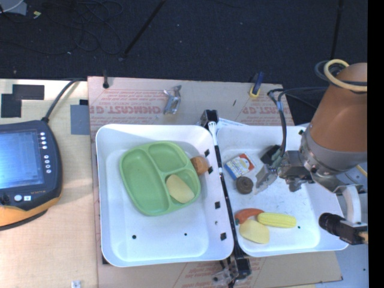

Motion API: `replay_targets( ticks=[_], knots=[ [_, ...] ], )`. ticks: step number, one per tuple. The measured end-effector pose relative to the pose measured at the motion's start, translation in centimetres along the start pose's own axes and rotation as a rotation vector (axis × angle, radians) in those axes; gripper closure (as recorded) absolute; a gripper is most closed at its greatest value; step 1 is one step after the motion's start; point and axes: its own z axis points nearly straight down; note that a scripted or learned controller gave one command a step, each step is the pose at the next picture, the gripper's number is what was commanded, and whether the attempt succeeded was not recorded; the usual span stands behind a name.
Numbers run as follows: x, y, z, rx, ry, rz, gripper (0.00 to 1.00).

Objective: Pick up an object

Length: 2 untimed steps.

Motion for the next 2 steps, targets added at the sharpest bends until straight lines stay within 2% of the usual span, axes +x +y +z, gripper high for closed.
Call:
replay_targets(
  ticks=[1, 2],
  knots=[
    [-2.2, 3.0, 11.1, 0.009, 0.000, 0.003, 0.00],
    [-3.9, 3.6, 19.2, -0.003, 0.000, 0.000, 0.00]
  ],
)
